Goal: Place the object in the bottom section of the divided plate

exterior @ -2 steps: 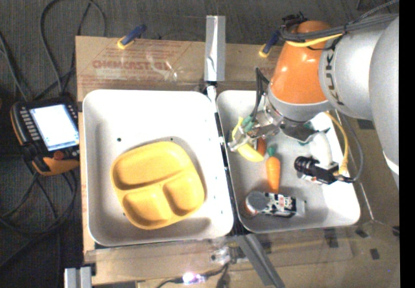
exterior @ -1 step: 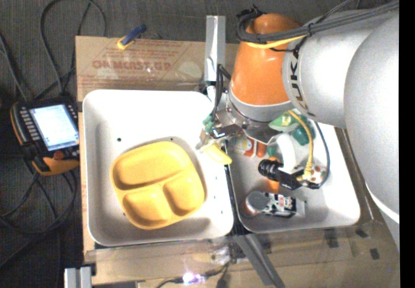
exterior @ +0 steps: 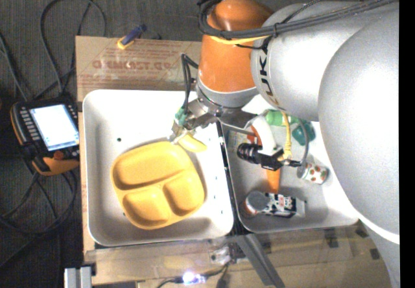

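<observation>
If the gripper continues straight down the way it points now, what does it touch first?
Probably the pale yellow object just under the gripper, at the upper right rim of the yellow divided plate. Depth is unclear from above, so it might meet the plate rim instead.

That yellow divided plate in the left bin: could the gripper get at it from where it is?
Probably yes. The gripper hangs right over the yellow divided plate at its upper right rim, with a pale yellow object beside it, and nothing covers the plate's sections.
</observation>
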Robot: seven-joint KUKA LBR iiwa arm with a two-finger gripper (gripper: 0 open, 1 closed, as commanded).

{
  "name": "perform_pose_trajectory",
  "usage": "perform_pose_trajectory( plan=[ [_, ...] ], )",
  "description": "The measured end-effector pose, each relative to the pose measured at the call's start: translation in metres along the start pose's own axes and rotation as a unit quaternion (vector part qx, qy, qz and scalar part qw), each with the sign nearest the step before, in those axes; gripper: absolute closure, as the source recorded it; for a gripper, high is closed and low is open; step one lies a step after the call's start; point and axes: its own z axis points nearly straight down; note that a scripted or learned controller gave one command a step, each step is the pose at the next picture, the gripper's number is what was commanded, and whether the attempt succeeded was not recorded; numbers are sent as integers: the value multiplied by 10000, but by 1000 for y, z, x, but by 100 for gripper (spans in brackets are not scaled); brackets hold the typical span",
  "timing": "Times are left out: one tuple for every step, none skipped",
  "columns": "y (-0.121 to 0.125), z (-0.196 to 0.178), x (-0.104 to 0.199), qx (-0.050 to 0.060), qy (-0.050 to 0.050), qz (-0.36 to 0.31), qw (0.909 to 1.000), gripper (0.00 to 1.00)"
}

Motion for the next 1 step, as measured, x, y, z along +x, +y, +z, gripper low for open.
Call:
perform_pose_trajectory(
  plan=[
    [1, -30, 26, -21, -8, -578, 9983, 100]
  ],
)
